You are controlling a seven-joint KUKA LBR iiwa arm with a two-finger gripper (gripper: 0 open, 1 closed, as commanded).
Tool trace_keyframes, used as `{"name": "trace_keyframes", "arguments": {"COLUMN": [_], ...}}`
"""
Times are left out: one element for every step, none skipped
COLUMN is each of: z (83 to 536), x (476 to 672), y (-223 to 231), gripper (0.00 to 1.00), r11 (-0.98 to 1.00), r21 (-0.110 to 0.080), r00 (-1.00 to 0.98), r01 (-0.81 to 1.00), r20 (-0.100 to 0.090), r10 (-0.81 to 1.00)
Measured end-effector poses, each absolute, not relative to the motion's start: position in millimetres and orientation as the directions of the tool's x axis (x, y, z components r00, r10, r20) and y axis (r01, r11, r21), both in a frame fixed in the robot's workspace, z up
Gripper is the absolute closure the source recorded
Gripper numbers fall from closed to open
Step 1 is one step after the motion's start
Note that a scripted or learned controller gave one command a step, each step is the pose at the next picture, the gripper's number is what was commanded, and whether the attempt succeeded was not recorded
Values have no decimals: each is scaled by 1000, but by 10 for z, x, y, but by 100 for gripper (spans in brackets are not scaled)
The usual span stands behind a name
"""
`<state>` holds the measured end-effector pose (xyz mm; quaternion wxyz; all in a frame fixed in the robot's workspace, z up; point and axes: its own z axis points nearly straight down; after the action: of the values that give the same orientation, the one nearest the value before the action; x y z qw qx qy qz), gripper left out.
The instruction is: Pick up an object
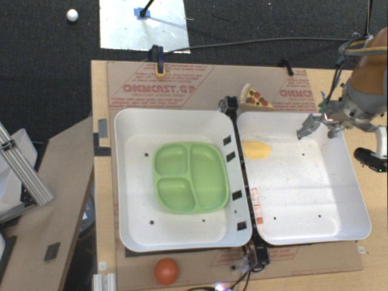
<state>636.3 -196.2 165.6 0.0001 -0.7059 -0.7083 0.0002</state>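
Bench inventory, placed from the gripper (319, 128):
- White bins: 2, 1 under the gripper (339, 223), 1 well to its left (130, 162).
- Green divided trays (190, 177): 1, far left.
- Yellow objects (256, 150): 1, near left.
- Pizza-slice toys (255, 97): 1, up-left.
- Orange balls (166, 271): 1, far down-left.
- White balls (73, 15): 1, far up-left.

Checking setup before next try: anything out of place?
Yes. A pizza slice toy lies on the bench behind the bins, and an orange ball sits on the bench in front of the left bin; both lie outside the bins.
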Motion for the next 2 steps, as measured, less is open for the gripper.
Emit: {"name": "trace_keyframes", "arguments": {"z": [1031, 844], "x": [6359, 6368], "y": [-1943, -1937], "gripper": [0, 0], "r11": [4, 6], "r21": [-2, 1], "r00": [-4, -6], "r01": [1000, 1000], "r20": [1, 0], "r10": [1000, 1000]}}
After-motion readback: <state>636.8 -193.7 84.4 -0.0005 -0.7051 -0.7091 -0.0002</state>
